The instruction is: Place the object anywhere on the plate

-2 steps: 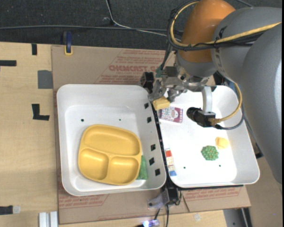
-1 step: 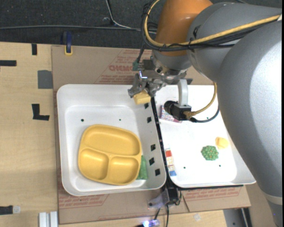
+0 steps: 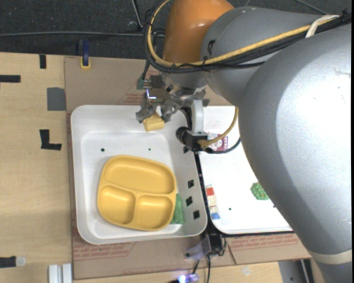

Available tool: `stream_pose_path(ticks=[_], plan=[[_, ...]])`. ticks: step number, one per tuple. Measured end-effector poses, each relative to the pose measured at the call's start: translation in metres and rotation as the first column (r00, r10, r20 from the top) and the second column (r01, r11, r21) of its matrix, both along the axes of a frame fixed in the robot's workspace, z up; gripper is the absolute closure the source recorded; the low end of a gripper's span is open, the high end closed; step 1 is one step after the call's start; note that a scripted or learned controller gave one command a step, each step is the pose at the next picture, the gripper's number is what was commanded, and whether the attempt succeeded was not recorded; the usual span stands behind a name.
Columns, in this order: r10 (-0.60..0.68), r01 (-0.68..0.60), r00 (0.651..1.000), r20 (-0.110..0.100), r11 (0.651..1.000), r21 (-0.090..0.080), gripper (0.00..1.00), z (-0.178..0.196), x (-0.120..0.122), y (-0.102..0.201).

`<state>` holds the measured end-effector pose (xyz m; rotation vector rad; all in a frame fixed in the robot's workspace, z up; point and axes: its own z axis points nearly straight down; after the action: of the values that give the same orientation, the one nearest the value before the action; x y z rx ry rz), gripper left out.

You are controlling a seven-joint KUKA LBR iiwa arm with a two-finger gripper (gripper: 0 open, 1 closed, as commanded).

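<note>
Camera view: hand (image 3: 154, 114) holds yellow block (image 3: 154, 123).

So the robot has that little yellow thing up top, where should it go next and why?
Probably toward the camera, until it hangs over the yellow plate. The gripper holds a small yellow block between its fingers, near the far rim of the left bin. The plate lies nearer the camera in that same bin, so the block is not above it yet. Letting go now would likely miss the plate.

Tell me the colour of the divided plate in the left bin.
Yellow; the plate shows best in the camera view.
</note>
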<state>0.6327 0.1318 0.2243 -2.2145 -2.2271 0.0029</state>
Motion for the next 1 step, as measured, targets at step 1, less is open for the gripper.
stream_pose_path(ticks=[1], plan=[[0.0, 0.0, 1.0, 0.0, 1.0, 0.001, 1.0, -0.0108, 0.0176, 0.0544]])
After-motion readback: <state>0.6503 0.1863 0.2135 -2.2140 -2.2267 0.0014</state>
